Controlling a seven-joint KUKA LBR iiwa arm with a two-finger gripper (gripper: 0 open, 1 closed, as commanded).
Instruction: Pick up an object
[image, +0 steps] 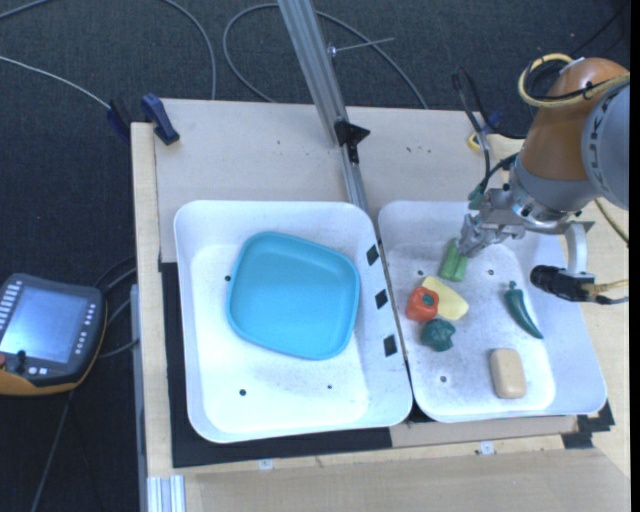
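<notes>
In the camera view, I reach in from three o'clock, my orange-banded wrist hanging over the upper part of the right bin (560, 395). My gripper (476, 236) points down at the bin's ten o'clock corner, right over the upper end of a small green cylinder (453, 264). I judge that cylinder to be the object I am going for, since I am lined up on it and on nothing else. It lies tilted, its lower end pointing toward seven o'clock, with my gripper touching it or just above it at the top. Whether my fingers are spread or pressed together I cannot tell.

The other pieces sit loose on the bin floor, probably scattered so that any one can be taken alone. At the bin's centre, a red piece (422, 305) and a yellow piece (448, 301) touch each other, and a dark teal lump (438, 335) lies just below them at six o'clock. A green chilli-shaped piece (522, 309) lies toward three o'clock, and a tan block (507, 372) toward five o'clock, well apart from the cluster.

The left bin (200, 395) holds a blue plate (294, 294), lying slightly tilted at its centre. Both bins rest on the pale worktop (250, 140).

Hard to make out: my wrist covers the bin's far rim, my gripper hides the cylinder's upper end, and the red and yellow pieces overlap, so their true shapes stay unclear.
</notes>
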